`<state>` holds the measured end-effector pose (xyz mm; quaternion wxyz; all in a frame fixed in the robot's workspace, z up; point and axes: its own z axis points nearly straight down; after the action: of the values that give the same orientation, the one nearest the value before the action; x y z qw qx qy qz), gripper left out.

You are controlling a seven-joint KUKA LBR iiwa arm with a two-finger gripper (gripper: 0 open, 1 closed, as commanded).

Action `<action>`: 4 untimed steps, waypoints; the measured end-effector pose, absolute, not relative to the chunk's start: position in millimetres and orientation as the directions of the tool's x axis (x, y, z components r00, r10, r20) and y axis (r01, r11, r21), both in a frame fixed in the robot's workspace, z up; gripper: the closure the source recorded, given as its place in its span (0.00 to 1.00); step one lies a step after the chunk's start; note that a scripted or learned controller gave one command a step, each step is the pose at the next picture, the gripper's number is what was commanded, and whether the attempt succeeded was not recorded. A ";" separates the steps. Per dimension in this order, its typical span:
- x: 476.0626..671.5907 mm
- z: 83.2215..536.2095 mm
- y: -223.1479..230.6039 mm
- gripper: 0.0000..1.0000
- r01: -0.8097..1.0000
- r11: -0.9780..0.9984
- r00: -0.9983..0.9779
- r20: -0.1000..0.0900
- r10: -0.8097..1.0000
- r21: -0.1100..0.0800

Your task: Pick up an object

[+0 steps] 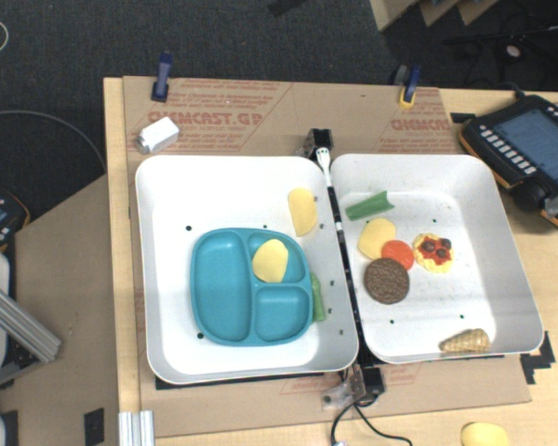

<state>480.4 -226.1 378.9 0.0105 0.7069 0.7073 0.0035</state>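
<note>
The left bin (158, 277) holds a teal divided plate (225, 291) bearing a yellow lemon-like piece (271, 261). The right bin (493, 221) holds a brown cookie (387, 281), orange tomato (397, 253) and green bean (368, 204).

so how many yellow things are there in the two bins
3. One yellow piece lies in the teal tray in the left bin, one beside that tray near the divider, one in the right bin touching the orange piece.
</note>
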 end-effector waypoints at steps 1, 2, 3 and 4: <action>485.3 537.9 -224.4 0.00 1.000 0.003 -0.002 -0.010 1.000 0.020; 485.6 539.4 -224.3 1.00 1.000 0.002 -0.002 -0.006 1.000 0.008; 489.4 417.3 -222.4 1.00 1.000 -0.001 0.001 0.005 1.000 -0.012; 559.1 358.2 -222.3 1.00 1.000 0.004 -0.004 0.002 1.000 -0.005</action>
<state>559.1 -222.3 358.2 -0.0026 0.7057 0.7085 -0.0011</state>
